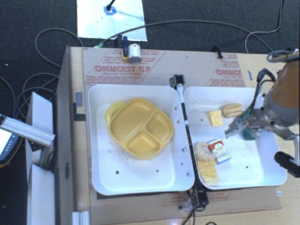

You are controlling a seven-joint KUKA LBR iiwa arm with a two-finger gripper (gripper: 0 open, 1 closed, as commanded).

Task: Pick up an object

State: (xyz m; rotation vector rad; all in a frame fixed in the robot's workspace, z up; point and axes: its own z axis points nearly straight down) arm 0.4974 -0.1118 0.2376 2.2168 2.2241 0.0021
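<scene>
My gripper (236,128) hangs over the middle of the right bin (262,170), reaching in from the right below the orange wrist band. A small teal thing (248,134) sits right by it; I cannot tell whether it is held. To the gripper's upper left lie a yellow cheese-like block (215,118) and a tan bread roll (232,110). Lower left of it lie a small red, white and blue box (219,151), a pale shrimp-like piece (202,150) and a flat yellow piece (208,171).
The left bin (108,172) holds a large yellow divided plate (140,128). A black divider rail (185,125) runs between the bins. Cables and a clamp (129,50) lie at the bench's far edge. A black part (287,162) sticks in at the right.
</scene>
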